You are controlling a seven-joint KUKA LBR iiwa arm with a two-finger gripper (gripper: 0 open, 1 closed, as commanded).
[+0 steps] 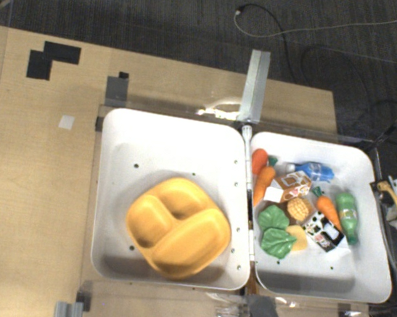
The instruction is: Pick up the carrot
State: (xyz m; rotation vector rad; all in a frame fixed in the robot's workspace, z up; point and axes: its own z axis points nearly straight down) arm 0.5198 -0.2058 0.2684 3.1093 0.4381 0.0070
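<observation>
1. I'm looking at two white bins: the left bin is holding a yellow divided plate, the right bin a heap of toy food.
2. The carrot is lying in the right bin, wedged between a green bottle and a cookie; a second orange piece is resting against the left wall.
3. I'm judging it light, rigid, slick plastic, best pinched across its thick middle.
4. I'm unable to tell the arm's pose or the gripper's state.

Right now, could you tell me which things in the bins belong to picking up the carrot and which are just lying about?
Belongs to the job:
carrot, in the right bin

Just lying about:
yellow divided plate, in the left bin
green leaves
green vegetable
blue packet
cookie
</observation>
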